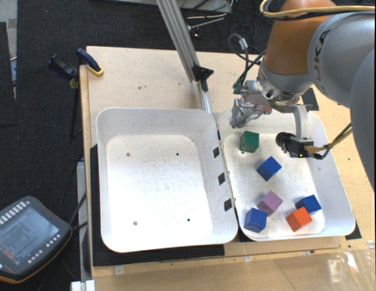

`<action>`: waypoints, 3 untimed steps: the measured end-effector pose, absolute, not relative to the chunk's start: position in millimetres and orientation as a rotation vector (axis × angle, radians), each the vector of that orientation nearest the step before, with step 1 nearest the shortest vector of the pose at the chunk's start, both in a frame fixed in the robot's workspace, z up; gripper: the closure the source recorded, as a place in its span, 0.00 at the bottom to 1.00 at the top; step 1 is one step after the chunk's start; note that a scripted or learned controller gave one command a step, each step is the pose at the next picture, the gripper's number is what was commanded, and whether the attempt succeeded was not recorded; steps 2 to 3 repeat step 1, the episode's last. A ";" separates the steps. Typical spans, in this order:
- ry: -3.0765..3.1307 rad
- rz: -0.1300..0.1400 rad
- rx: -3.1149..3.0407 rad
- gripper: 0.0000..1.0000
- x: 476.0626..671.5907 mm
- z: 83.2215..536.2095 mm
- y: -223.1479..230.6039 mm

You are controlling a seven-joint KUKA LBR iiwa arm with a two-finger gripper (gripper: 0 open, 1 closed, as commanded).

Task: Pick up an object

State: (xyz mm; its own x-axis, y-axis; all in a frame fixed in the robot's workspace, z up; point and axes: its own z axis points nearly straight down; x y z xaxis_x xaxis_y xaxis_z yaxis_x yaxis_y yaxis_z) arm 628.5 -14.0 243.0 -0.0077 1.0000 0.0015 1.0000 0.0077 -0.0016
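Note:
My gripper [241, 119] hangs over the far left part of the right bin [333, 180], just above and behind a green cube [249, 142]. No object shows between its fingers. Several more cubes lie in the same bin: a blue one [269, 168] in the middle, a purple one [270, 202] and another blue one [255, 219] nearer the front, and an orange cube [298, 218] touching a small blue cube [309, 204] at the front right.
The left bin [115, 162] sits beside the right one, sharing a raised rim. A slanted metal rail [181, 41] runs down to the bins' far junction. A black cable fitting [295, 145] hangs over the right bin. A pendant [24, 238] lies at the lower left.

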 end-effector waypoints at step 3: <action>-2.230 -0.003 -2.212 1.00 635.3 244.5 49.4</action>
